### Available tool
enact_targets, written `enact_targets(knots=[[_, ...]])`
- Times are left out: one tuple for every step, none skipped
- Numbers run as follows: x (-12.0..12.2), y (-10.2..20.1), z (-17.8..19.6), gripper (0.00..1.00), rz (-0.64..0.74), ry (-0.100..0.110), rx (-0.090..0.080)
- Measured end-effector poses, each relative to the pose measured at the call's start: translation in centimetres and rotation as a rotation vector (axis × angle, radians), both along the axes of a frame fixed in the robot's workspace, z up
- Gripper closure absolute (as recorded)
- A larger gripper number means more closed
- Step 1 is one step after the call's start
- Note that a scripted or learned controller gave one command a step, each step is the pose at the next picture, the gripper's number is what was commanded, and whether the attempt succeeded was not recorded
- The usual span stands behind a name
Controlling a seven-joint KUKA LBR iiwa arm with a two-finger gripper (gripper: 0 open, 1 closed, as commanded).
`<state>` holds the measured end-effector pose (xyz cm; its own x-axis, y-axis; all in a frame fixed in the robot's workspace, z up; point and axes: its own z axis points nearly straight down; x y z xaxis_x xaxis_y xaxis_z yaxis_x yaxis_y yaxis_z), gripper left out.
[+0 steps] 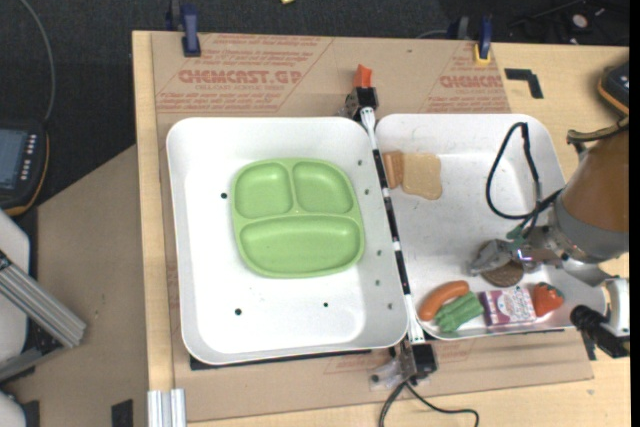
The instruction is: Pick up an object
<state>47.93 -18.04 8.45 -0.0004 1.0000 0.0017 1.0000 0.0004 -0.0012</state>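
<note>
Camera view, left bin [200, 245]: green three-compartment plate [297, 217] lying flat near the middle. Right bin [455, 140]: toast slice [412, 174] at the far left corner; along the near wall, orange sausage [443, 297], green vegetable [460, 312], purple-labelled packet [510, 306], red piece [548, 299]. Gripper [500, 260] low over the right bin, just beyond the packet; fingers spread or closed cannot be told. Black cable [510, 170] looping above it.
</note>
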Motion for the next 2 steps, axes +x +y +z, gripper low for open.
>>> enact_targets(knots=[[0.1, -0.1, 1.1, 1.0, -0.001, -0.004, -0.003], [8.1, 6.2, 0.0, 1.0, 0.009, -0.008, -0.002]])
